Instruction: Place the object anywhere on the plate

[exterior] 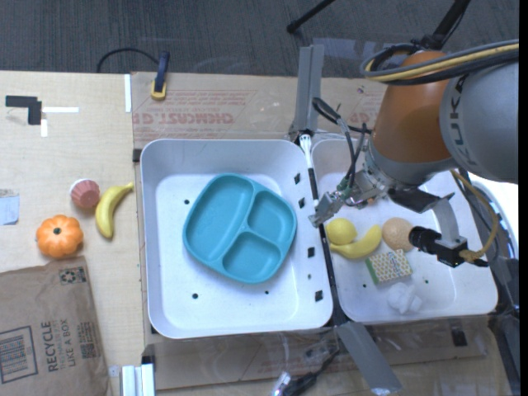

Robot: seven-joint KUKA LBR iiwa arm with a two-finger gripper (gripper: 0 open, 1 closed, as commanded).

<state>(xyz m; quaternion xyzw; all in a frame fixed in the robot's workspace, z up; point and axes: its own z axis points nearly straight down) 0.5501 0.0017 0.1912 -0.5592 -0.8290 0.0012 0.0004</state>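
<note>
Glossy white bins hold a smooth three-section teal plate (240,228); end effector (328,209) grip indiscernible.

Bare plate (239,228), bin wall (318,221) between

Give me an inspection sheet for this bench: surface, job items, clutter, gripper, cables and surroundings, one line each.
Surface: two white bins side by side, left bin and right bin, on a wooden bench.
Job's things: blue plate with three compartments in the left bin; yellow lemon, yellow banana, tan ball, patterned block in the right bin.
Clutter: small pumpkin, second banana, pink ball, cardboard box on the bench.
Gripper: gripper low at the right bin's left edge, just above the lemon.
Cables: yellow and black bundle over the arm.
Surroundings: dark floor.
</note>
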